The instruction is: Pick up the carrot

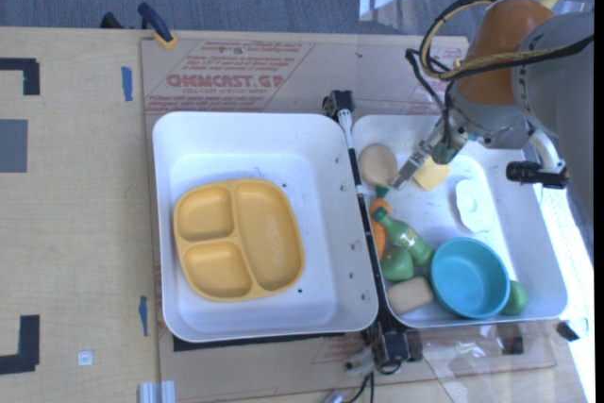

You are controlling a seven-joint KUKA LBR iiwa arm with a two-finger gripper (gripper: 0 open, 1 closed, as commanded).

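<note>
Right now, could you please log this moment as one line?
task: pick up carrot | gripper: over right bin, above carrot | carrot: at bin's left wall | left bin: yellow tray

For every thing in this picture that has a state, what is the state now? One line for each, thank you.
carrot: lying at the left wall of the right bin, partly under green toy food, not held.
blue bowl: upright, in the right bin.
yellow divided plate: flat in the left bin.
gripper: low over the right bin, beside a yellow block.
</note>
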